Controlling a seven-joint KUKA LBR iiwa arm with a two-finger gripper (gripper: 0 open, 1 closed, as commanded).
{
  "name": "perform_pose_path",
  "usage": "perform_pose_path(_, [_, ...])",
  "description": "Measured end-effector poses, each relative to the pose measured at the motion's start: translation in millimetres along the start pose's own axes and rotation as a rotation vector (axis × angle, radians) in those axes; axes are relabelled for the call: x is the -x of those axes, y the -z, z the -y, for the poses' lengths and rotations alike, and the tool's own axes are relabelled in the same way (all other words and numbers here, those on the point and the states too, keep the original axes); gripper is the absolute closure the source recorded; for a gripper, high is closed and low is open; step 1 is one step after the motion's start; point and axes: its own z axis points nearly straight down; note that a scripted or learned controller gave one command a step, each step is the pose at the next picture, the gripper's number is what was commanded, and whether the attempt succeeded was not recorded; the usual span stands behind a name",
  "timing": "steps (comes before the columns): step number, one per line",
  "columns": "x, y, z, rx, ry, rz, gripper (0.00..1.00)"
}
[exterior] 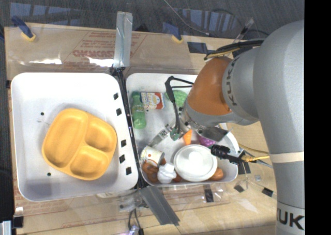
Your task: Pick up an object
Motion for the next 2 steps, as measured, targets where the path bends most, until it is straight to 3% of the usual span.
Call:
perform_pose_path(1, [0.4,11.4,-2.1,0.003,0.008,0.002,1.00])
perform_pose_path(2, [49.1,143.7,-50.6,0.011,-0.026,0.011,1.00])
